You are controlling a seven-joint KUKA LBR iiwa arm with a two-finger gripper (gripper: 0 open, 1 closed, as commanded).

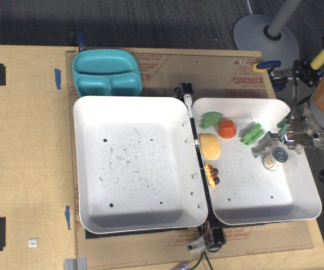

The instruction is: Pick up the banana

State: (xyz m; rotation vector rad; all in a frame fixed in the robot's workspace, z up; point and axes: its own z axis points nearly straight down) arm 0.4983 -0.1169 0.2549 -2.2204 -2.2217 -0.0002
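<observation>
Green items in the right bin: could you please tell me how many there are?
2. One green item lies near the bin's upper left, beside the red piece; the other lies further right, near the claw.

I count two white bins: the left bin (133, 162) and the right bin (252, 198). One teal tray (107, 72) sits behind them. In the right bin I see two green pieces (211, 119) (252, 134), one orange-red piece (226, 129), one pale yellow piece (210, 147), and one small mixed-colour item (211, 175), possibly several bits.

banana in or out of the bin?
In. The yellow banana lies on the floor of the right white bin, near its left wall.
</observation>
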